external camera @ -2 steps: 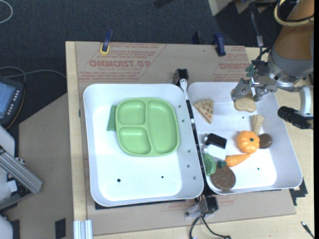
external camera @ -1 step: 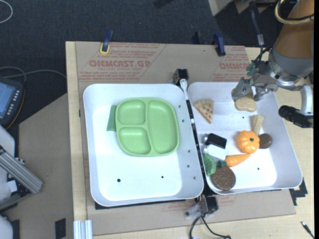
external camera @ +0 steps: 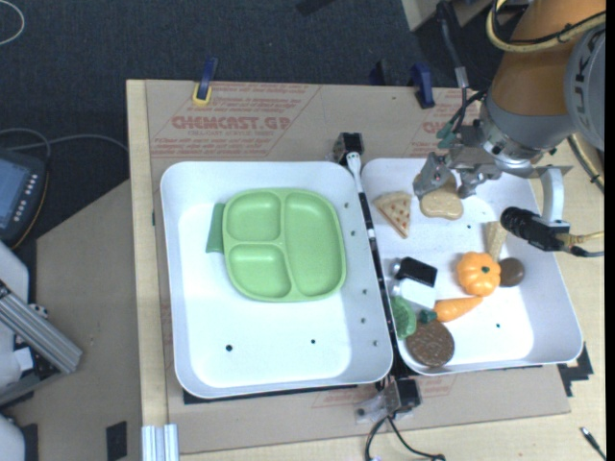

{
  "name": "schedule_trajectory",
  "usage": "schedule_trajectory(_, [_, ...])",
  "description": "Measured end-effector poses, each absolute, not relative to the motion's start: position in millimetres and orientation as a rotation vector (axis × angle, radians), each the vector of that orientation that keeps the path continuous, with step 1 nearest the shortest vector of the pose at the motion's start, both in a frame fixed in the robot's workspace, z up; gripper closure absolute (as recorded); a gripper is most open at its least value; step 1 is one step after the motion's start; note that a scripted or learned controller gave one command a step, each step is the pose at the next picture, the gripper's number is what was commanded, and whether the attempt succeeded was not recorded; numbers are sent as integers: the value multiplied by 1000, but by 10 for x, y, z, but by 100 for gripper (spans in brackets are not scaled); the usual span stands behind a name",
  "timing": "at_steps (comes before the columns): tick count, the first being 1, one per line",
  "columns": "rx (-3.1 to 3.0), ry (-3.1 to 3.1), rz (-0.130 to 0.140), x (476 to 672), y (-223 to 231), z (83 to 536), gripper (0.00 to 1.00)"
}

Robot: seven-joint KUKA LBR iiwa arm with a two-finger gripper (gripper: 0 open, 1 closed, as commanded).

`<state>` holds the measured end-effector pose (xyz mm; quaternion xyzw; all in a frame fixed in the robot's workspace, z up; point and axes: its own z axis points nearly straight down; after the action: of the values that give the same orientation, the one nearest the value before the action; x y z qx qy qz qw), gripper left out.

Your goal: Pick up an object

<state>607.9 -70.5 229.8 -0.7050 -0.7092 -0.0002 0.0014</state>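
A: The grey arm with the orange band is seen reaching in from the right, and its two-finger gripper (external camera: 444,182) is lowered over the far end of the right white bin (external camera: 557,305).

B: And the fingers?

A: They are spread apart, with nothing caught between them. A pale tan, bean-shaped toy biscuit (external camera: 442,205) is lying flat on the bin floor just under and beside the fingertips; whether it is touched cannot be told.

B: What else is laid out in that bin?

A: A tan wedge of toy pizza (external camera: 395,211) is placed just left of the biscuit. Nearer the middle, a small orange plastic pumpkin (external camera: 478,272) is set beside a dark brown rounded piece (external camera: 510,272). An orange toy carrot (external camera: 457,307) is found below the pumpkin, a black-and-white block (external camera: 416,272) to its left, and a round brown disc (external camera: 429,343) at the near edge.

B: And the left white bin (external camera: 192,257)?

A: It is occupied by a light green divided plastic plate (external camera: 284,243), three compartments, lying flat and well apart from the gripper.
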Motion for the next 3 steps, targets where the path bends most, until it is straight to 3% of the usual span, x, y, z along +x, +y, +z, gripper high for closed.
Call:
schedule_trajectory(2, [-2212,-2224,2,5651,266,2155,100])
schedule_trajectory(3, [-2218,-2226,-4,5597,542,2353,100])
